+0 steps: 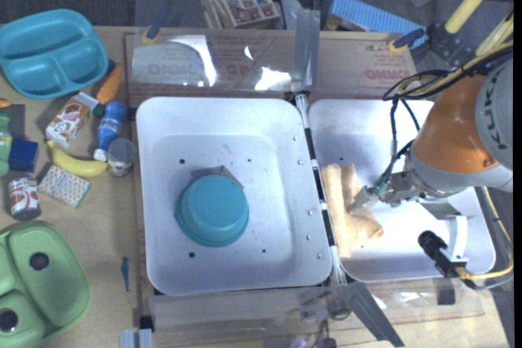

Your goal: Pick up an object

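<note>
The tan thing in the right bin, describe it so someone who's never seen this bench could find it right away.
Start at the two white bins side by side and take the right bin, where the arm reaches in. Against its left wall lies a tan, bread-like piece, long and bent at its near end. It is the bin's one loose object; the left bin holds a round teal bowl instead.

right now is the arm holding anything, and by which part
Cannot be told. The end effector is low in the right bin, at the tan bread-like thing, but the view does not show that thing gripped.
</note>
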{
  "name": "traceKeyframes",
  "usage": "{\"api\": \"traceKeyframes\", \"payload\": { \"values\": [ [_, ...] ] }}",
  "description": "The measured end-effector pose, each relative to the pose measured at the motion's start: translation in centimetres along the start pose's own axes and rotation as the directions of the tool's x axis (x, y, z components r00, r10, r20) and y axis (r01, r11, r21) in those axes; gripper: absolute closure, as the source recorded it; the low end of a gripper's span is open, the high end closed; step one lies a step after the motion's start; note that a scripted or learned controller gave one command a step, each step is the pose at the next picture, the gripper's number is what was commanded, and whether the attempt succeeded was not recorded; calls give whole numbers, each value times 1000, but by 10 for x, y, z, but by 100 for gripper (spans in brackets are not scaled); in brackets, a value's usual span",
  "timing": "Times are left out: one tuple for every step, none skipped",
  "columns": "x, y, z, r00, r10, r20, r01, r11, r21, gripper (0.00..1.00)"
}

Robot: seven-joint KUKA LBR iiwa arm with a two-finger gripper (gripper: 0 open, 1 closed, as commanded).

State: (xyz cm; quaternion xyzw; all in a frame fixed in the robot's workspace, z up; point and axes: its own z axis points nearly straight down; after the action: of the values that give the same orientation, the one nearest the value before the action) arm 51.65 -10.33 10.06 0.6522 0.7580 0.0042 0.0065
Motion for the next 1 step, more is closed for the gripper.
{"api": "traceKeyframes", "payload": {
  "values": [
    [8, -17, 9, 997, -74, 2, 74, 997, -4, 0]
  ]
}}
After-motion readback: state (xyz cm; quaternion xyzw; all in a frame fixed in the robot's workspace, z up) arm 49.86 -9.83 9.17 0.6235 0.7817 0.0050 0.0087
